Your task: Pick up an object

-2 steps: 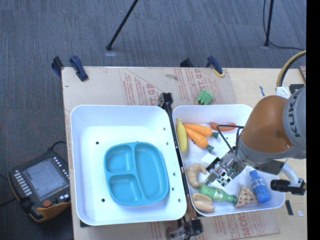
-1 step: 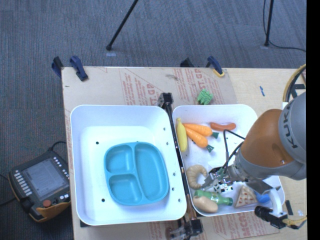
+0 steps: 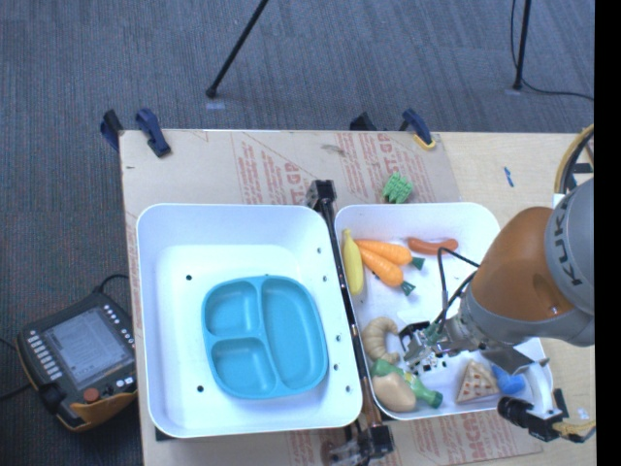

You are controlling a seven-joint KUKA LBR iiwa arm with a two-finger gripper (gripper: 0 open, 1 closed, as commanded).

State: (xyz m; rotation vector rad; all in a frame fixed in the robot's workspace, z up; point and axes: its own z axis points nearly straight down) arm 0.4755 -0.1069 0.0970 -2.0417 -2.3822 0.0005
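Robotics lab, test cell.
Grey carpet [image 3: 291, 56]; tripod legs [image 3: 243, 37]; clamped cardboard-topped counter [image 3: 252, 168]; teach pendant [image 3: 78, 357] on floor; industrial arm [image 3: 543, 270].

Glossy smooth white plastic bins [image 3: 155, 260]. Sky-blue three-compartment plastic plate [image 3: 264, 336], smooth, slight sheen. Matt brown cardboard sheet [image 3: 252, 168] under bins. Orange toy carrots [image 3: 386, 260], smooth plastic. Floor: matt grey carpet [image 3: 320, 47], ribbed.

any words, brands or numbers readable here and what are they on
"KU": the start of a brand name in dark letters on the grey arm, cut off by the picture's edge.
Red printing on the cardboard sheet under the bins: upside down and too blurred to read.
Screen and buttons of the handheld controller on the floor: too small to read.
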